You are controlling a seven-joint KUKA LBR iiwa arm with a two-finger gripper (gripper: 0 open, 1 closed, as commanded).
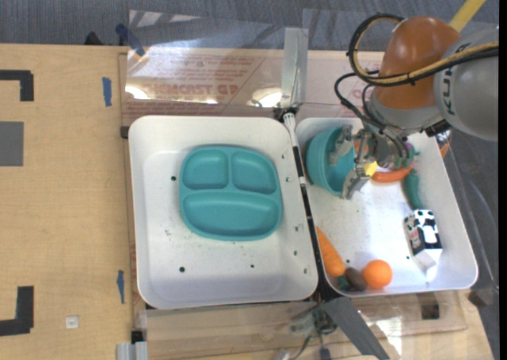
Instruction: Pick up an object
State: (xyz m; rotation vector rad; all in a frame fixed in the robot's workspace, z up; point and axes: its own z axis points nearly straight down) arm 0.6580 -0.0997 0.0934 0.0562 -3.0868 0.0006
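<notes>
Here, two white bins are set side by side: the left bin (150, 216) bears one teal divided plate (230, 192), presumably as the drop spot. In the right bin (455, 259), one teal bowl (323, 158) is tilted beside the gripper (361, 166); whether it is gripped cannot be told. Two carrots (330, 254) and one orange (378, 273) remain.

Counting the things

Two white bins (150, 216), one teal plate (231, 192), one teal bowl (323, 160), two carrots (328, 250), one orange ball (378, 273), one black-and-white toy (423, 231).
</notes>
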